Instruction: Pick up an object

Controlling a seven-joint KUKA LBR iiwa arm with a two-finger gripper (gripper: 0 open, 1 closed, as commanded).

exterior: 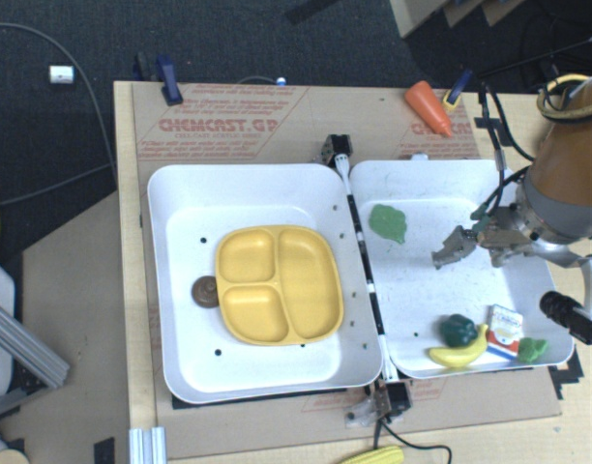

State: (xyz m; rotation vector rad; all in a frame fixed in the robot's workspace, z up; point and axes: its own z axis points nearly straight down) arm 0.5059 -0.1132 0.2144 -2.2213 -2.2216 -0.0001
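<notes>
Gripper [449,250]: hangs over the middle of the right bin [412,184], fingers parted a little, nothing between them.
Nearest target: a green leafy piece [388,223] lies just up and left of the fingertips, near the bin's left wall, apart from everything else.
Other candidates: a dark green round vegetable [458,330], a yellow banana [460,354], a small white carton [505,327] and a light green piece [532,349] crowd the bin's near right corner, touching or nearly so.
Risk, leafy piece: it looks thin and flat; the fingers may close above it or push it along the smooth floor.
Risk, corner cluster: a descent there could catch two items, or nudge the banana against the wall so the jaws meet the rim.
Materials: bins glossy white plastic, shallow, rounded corners; toy food smooth moulded plastic; banana curved, vegetable bulbous.
Left bin [170,201]: a yellow three-compartment plate [277,285], matte, with a brown disc [206,291] touching its left edge.
</notes>
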